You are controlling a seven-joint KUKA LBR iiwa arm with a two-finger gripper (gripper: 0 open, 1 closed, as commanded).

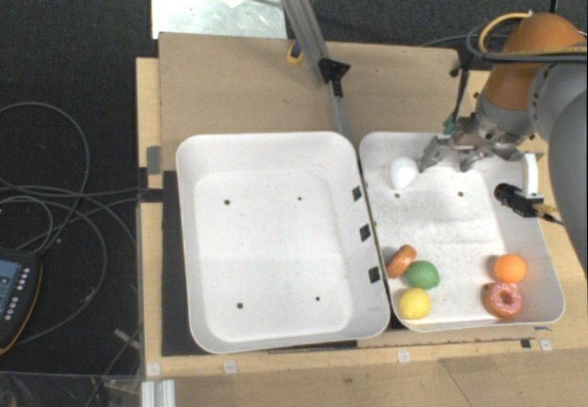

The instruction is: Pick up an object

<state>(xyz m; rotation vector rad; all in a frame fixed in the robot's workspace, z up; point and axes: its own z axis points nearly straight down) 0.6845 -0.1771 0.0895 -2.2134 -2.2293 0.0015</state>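
Note:
My gripper (449, 160) hangs over the far end of the right bin (459, 221), its two fingers spread open with nothing between them. Just to its left, a white rounded object (402, 173) lies on the bin floor, apart from the fingers. Nearer the front of the same bin lie an orange piece (401, 260), a green ball (422, 275) and a yellow lemon (414, 303), close together at the left wall. At the front right corner an orange fruit (509, 268) rests beside a pink donut (503, 299).
The left bin (266, 240) stands beside the right one, their rims touching. A grey pole (303, 10) slants in from the top toward the bins' far edge. A black and white fitting (519, 196) of the arm overhangs the right rim.

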